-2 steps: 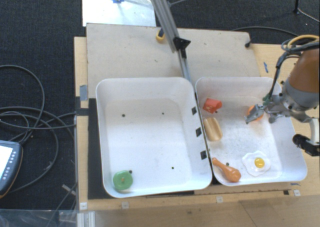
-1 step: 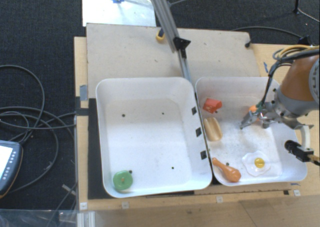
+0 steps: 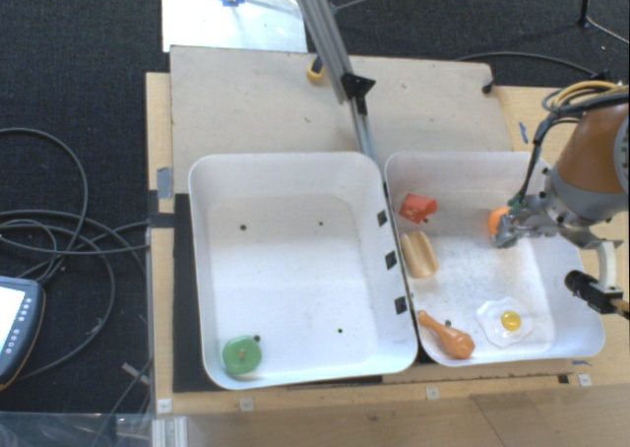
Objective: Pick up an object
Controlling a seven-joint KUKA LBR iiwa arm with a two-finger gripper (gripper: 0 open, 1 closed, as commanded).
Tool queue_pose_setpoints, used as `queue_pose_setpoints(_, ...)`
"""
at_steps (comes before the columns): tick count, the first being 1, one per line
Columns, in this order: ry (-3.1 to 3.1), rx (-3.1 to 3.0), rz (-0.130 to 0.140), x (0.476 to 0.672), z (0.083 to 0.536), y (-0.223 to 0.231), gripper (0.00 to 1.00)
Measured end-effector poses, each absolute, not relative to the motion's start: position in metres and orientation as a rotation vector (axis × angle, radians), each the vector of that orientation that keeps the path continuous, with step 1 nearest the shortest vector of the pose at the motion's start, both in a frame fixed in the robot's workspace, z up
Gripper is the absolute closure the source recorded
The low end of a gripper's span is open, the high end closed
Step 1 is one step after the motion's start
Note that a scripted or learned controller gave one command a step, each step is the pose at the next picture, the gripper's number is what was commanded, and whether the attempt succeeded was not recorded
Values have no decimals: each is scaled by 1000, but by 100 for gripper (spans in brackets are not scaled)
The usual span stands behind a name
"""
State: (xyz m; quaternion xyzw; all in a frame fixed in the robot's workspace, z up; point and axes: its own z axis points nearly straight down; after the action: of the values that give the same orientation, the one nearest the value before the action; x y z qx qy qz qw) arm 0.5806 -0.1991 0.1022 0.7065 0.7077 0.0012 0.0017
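We see a small orange object (image 3: 498,220) in the right bin (image 3: 591,342), toward its far right side, touching the gripper (image 3: 508,234); whether the gripper grips it we cannot tell. The arm (image 3: 591,164) leans in from the right, its orange band above the wrist, gripper down over the bin floor. Elsewhere in that bin lie a red block (image 3: 418,206), a bread roll (image 3: 419,253), a carrot (image 3: 446,334) and a fried egg (image 3: 507,322); the left bin (image 3: 212,179) holds a green round piece (image 3: 241,354) at its near left corner.
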Motion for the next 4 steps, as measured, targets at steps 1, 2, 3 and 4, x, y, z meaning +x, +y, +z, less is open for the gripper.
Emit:
queue_pose_setpoints(1, 2219, 2213, 6, 579, 166, -201, 100)
queue_pose_setpoints(2, 2223, 2208, 7, 583, 226, -192, 100)
queue_pose_setpoints(3, 2227, 2213, 1, 584, 217, -192, 100)
queue_pose_setpoints(4, 2233, 2211, 4, 586, 221, -131, 100)
